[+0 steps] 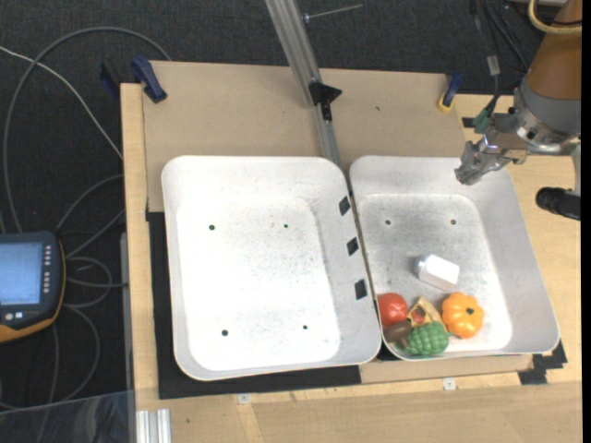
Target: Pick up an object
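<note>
While the grey arm with its orange band (557, 63) enters from the upper right of the frame, its two-finger gripper (471, 169) hangs over the upper right corner of the right-hand shallow white bin (517, 247), at that bin's far rim. Nothing shows between the fingers, and whether they stand wide or narrow I cannot tell, since they are small and dark against the bin's edge.

All the objects lie well apart from the gripper, gathered in the lower part of the right bin. A small white rectangular block (437, 269) sits a little above the rest. Below it, at the bin's near edge, a red round tomato-like toy (392, 308) lies at the left, an orange pumpkin-shaped toy (463, 314) at the right, and a green knobbly toy (427, 341) lowest, between them. A small tan and brown piece (424, 313) lies amid these three, its shape hard to make out.

Left of this bin lies the left-hand shallow white bin (254, 266), the two touching along their inner sides. Both rest on the pale wooden desk (231, 109). A grey metal rail (291, 26) runs down from the top centre toward the gap between the bins. At the left edge of the frame sits a handheld control pendant with a blue screen (28, 284).
</note>
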